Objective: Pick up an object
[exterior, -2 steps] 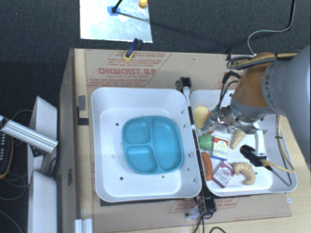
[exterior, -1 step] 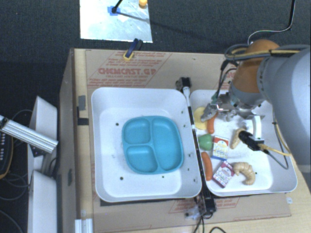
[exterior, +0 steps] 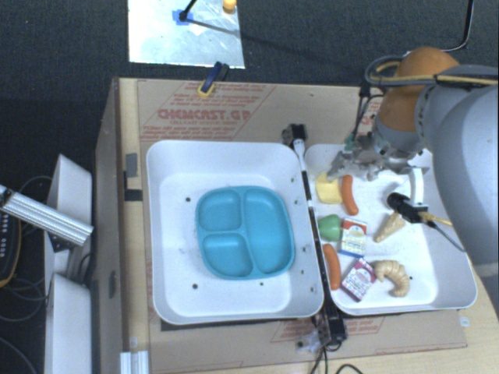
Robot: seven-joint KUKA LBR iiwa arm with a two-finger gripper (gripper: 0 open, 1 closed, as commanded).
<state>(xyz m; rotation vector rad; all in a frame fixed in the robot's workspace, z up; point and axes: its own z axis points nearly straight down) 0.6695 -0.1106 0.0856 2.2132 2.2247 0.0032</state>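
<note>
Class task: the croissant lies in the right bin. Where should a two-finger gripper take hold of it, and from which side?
Probably across the croissant's thick middle, coming straight down from above. It lies flat and curved with tapering ends, and there is bare bin floor on its right.

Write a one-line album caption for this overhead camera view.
Grey robot arm's gripper hovers at the right bin of toy food; the left bin holds a blue divided tray.

A dark carpeted floor (exterior: 327, 14) surrounds the bench (exterior: 234, 107), whose brown top carries faint red printed lettering. A shiny metal sheet (exterior: 183, 22) lies on the floor beyond the bench. At the left stand white panels (exterior: 66, 201) and a silver bar (exterior: 47, 215), with black cables (exterior: 19, 287) nearby.
</note>
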